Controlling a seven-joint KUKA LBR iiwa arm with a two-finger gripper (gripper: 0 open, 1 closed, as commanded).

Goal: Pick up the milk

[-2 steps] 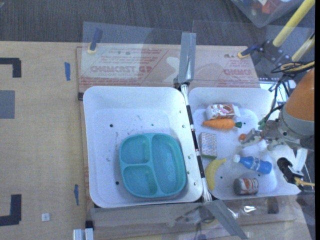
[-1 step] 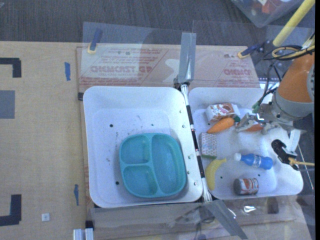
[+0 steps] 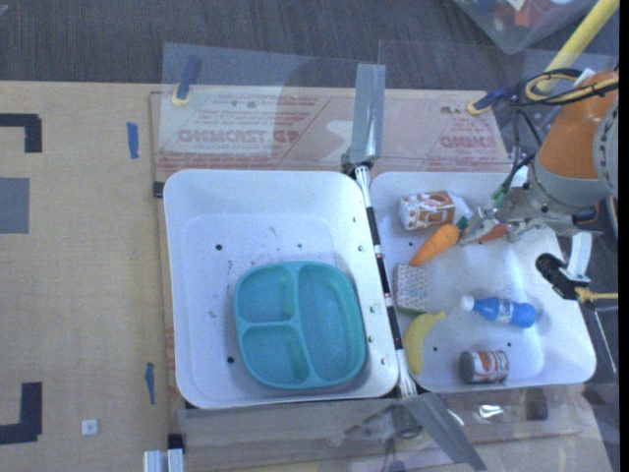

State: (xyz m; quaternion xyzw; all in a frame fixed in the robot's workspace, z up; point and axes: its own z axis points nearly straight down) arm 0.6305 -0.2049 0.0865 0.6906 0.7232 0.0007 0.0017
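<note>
Milk carton (image 3: 427,209) lies on its side at the right bin's (image 3: 580,357) far-left corner, long axis running left-right, just left of the fingers (image 3: 488,227), which hover over the carrot (image 3: 435,245), their spread impossible to tell.

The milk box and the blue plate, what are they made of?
The milk box looks like printed cardboard: it has flat sides, folded edges, and dull brown and white print. It lies in the right bin. The blue plate looks like smooth moulded plastic: it is one even teal colour with rounded raised dividers and a faint sheen. It sits in the left bin.
</note>
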